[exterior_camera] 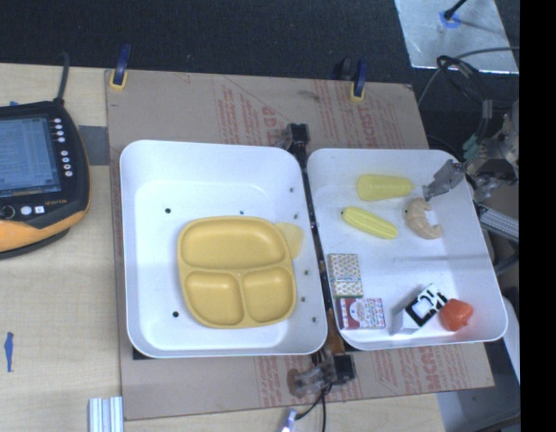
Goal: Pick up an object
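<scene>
Two shallow white bins sit side by side on a sheet of brown cardboard [260, 97] printed with faint red lettering, which is held at its far edge by two blue-handled clamps [121, 67]. The cardboard lies on a pale wooden bench [44, 331]; beyond the bench the floor is dark carpet [215, 12], with a light rectangular patch [458, 25] at upper right.

Left bin [152, 178]: holds a yellow three-compartment tray [236, 271], lying flat near the bin's centre.

Right bin [476, 268]: holds a yellow corn cob [369, 222], a second pale yellow oblong item [383, 186] just behind it, a tan curved piece [425, 219] to their right, two small printed cards [345, 274] along the left wall, a black-and-white block [425, 306] and a red-orange object [456, 314] touching it at the near right corner.

Gripper [440, 184]: enters at the bin's right rim, its grey tip poised just above the tan curved piece; whether it is spread or pressed together cannot be told, and nothing is visibly pinched.

Left of the bins, a teach pendant [31, 174] with a lit screen and orange casing rests on the bench.
</scene>
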Available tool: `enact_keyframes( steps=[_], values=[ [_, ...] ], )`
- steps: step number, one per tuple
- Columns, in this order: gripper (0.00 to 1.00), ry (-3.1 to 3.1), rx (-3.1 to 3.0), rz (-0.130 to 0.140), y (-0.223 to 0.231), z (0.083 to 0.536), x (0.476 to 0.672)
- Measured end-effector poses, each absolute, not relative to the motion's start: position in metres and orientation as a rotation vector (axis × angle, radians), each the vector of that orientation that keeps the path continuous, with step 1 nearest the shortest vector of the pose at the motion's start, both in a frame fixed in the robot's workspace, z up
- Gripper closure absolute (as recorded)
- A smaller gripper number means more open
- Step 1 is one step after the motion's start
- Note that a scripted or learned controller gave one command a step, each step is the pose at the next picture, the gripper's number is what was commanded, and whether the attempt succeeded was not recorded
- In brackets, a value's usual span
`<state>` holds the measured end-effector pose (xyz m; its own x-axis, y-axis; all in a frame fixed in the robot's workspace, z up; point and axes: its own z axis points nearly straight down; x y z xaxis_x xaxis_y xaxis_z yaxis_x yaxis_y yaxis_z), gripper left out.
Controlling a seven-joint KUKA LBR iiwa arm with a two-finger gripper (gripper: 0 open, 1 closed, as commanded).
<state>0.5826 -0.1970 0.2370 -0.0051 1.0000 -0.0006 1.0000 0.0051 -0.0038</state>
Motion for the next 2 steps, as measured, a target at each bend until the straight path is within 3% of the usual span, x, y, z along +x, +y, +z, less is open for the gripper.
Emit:
enact_keyframes(
  steps=[1,2],
  values=[
    [0.0,-2.23,-2.212,0.007,-0.212,0.184,0.617],
    [0.0,-2.228,-2.209,0.008,-0.211,0.091,0.621]
  ],
)
